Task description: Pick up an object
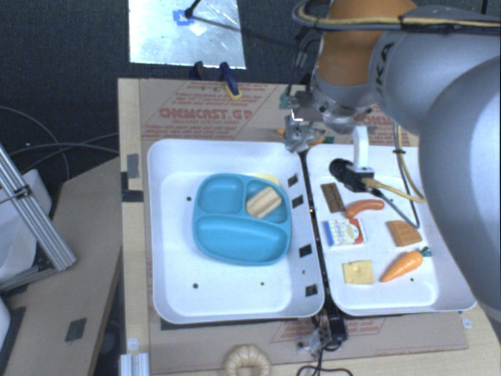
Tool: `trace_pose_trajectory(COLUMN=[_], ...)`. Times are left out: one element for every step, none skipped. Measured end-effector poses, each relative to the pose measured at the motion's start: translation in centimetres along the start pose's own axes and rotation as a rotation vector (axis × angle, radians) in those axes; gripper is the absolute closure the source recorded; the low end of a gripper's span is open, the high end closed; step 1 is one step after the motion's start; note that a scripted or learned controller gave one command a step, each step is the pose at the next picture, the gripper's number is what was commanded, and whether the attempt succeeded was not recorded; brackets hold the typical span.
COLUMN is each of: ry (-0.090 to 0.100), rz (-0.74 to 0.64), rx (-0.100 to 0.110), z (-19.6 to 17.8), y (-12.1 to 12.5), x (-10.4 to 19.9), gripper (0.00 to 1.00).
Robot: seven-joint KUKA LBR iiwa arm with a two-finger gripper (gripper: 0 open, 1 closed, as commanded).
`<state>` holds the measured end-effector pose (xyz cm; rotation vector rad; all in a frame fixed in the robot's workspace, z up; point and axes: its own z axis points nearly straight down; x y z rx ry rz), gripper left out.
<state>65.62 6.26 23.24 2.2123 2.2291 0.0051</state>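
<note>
Where the grey arm reaches in over the far edge of the bins, its gripper (297,137) hangs above the far end of the divide between them, clear of every object; whether it is open or closed, or has hold of anything, cannot be told. The left shallow white bin (171,288) carries a blue divided plastic plate (235,237) near its centre, with a tan bread roll (264,202) in the plate's far right compartment and a pale yellow piece (270,179) just beyond the plate's far rim; bare floor runs along this bin's left and near edges. The right shallow white bin (407,294) is fuller: a brown rectangular bar (333,197) lies close to the divide; an orange-red sausage (365,207) sits just beside it; a small white carton with blue and red print (344,231) lies below them; a brown toast square (403,233) and an orange carrot (403,265) lie toward the right edge; a yellow cheese square (358,272) sits near the front; a bare strip follows the near edge.
</note>
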Motion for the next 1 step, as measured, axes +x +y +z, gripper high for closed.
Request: trace_pose_trajectory(ry=[-0.002], rz=[0.007], rx=[0.002], z=[0.27], y=[-1.16], x=[-0.26], gripper=[1.00])
